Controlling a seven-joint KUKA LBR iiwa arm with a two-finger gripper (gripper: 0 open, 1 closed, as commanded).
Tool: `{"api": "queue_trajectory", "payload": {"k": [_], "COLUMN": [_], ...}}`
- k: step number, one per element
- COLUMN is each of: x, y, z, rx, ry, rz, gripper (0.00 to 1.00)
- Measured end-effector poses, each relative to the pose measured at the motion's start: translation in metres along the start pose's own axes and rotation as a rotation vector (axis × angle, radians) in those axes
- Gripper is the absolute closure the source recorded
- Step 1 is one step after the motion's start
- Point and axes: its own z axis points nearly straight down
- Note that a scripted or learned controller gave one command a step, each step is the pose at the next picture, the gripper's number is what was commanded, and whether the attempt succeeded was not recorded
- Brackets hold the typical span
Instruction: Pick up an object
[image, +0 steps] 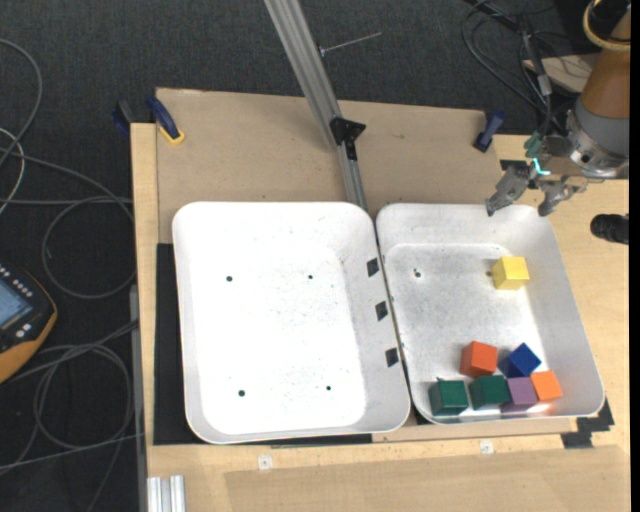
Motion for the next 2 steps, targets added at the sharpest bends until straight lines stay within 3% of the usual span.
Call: {"api": "queue_trajectory", "payload": {"k": [1,2], "x": [0.000,0.008], "y": [0.001,-0.003], "z": [-0.003,0.055], "rx": [-0.004,0.001], "ry": [-0.002,0.000], "rz": [-0.002,-0.001], "gripper": [0.00,0.00]}}
